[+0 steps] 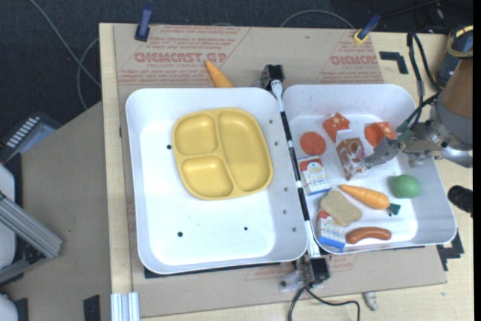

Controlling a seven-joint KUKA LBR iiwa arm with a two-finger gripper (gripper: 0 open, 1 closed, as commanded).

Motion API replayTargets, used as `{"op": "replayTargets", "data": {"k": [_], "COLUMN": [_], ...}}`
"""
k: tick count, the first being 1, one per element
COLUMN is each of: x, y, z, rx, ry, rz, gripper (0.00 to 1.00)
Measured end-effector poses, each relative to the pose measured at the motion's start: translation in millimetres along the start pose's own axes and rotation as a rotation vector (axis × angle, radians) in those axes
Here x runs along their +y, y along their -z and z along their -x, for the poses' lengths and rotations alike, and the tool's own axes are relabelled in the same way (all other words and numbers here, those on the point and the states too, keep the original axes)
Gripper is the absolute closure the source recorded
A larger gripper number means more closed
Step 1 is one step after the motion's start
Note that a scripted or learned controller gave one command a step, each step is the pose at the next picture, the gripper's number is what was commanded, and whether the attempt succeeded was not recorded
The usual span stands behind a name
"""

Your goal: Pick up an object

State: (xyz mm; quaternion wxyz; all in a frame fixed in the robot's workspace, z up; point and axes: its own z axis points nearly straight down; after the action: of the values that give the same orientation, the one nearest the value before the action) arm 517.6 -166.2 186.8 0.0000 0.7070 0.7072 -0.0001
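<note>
- Beside the pincer (385,149), low over the right bin (432,225), a brown snack packet (351,155) lies nearest its tips, so you might make that your pick.
- Whether its fingers stand wide or narrow, you cannot tell at this slant.
- Come down square on the packet; an orange block (378,133) and a red disc (313,142) crowd close.
- Keep clear of the carrot (364,196) and green ball (406,186).
- The yellow tray (222,152) sits in the left bin (150,184), well apart.

"CHEMCAST GP" is printed in red on the brown board (188,56) at the far left, and the same lettering, partly cut off, is repeated at the far right. Print on the small food cartons cannot be read.
</note>
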Motion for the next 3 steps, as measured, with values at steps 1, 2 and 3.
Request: {"op": "replayTargets", "data": {"k": [1,2,3], "x": [35.6,120.5,149.6], "y": [-93.2,-100.2,-101.4], "z": [-39.3,-58.4,-67.7], "rx": [-0.001,0.0,-0.001], "ry": [-0.001,0.001,0.002], "rz": [0.002,0.005,0.003], "gripper": [0.0,0.0,0.0]}}
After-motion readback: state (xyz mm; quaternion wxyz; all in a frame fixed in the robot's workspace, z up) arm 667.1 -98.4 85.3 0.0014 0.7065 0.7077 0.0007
